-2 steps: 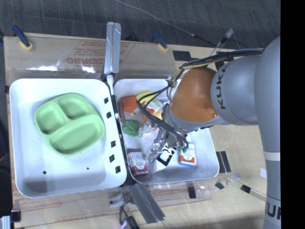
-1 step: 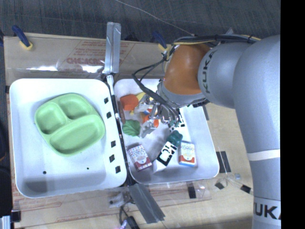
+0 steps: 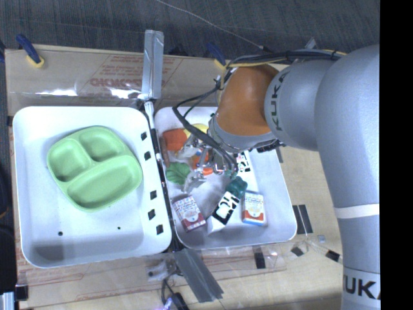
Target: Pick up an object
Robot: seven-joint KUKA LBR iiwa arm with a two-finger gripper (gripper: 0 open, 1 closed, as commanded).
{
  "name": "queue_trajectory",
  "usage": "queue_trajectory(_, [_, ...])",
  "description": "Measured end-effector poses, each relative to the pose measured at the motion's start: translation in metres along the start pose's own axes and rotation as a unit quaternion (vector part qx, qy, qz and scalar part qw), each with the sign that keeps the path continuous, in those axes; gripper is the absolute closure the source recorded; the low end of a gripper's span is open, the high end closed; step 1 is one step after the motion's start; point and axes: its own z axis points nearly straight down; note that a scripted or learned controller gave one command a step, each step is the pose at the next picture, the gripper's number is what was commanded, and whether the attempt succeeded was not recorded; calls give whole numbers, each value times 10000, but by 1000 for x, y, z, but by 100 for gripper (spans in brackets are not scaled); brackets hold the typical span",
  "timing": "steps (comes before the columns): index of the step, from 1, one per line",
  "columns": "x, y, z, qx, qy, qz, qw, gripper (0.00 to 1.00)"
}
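Gripper: my gripper is low in the right bin, among the clutter near its left wall; I cannot tell from this slanted view what it is doing, since the wrist and cables cover it.

Candidates: a green leafy piece just left of the gripper, an orange object above it, a small red-and-white carton toward the bin's front, a black-and-white box beside it, and an orange-labelled carton to the right.

Left bin: holds a green divided plate, well apart from the arm.

Risk, crowding: the things under the gripper lie close together, so I judge a descent could land on two at once and pinch neither cleanly.

Risk, wall: the gripper sits near the divider between the bins; I would worry about a scrape there.

Risk, soft item: the leafy piece looks thin and may slip out.

Risk, cables: loose black cables hang around the wrist and could snag.
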Motion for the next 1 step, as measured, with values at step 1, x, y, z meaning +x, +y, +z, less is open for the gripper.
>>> queue_trajectory(1, [-1, 2, -11, 1, -13, -40, 10000, 100])
